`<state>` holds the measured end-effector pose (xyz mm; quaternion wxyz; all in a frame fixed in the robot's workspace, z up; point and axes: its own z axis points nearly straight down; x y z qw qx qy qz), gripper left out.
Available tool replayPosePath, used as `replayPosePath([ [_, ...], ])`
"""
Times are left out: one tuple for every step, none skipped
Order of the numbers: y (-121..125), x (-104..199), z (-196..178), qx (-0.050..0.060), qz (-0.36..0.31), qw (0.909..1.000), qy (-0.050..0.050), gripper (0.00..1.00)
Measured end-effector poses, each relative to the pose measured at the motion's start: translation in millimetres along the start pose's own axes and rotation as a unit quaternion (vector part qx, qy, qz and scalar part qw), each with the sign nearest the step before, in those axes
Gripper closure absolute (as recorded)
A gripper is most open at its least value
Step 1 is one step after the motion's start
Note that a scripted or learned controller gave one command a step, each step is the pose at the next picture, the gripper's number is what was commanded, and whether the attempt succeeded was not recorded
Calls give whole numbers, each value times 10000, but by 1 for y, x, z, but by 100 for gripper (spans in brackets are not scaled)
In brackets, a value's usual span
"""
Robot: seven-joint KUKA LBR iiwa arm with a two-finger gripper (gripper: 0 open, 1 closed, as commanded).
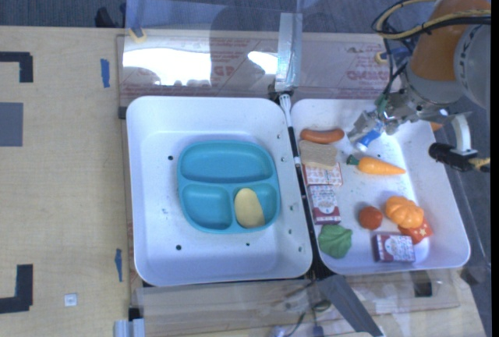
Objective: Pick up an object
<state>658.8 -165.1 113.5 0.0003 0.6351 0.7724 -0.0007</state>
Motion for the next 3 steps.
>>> replayPosePath([
  [3, -10, 25, 81, -200, 9998, 34, 0],
  [2, -10, 18, 86, -213, 9997, 14, 100],
  [19, 36, -121, -84, -154, 9998, -20, 100],
])
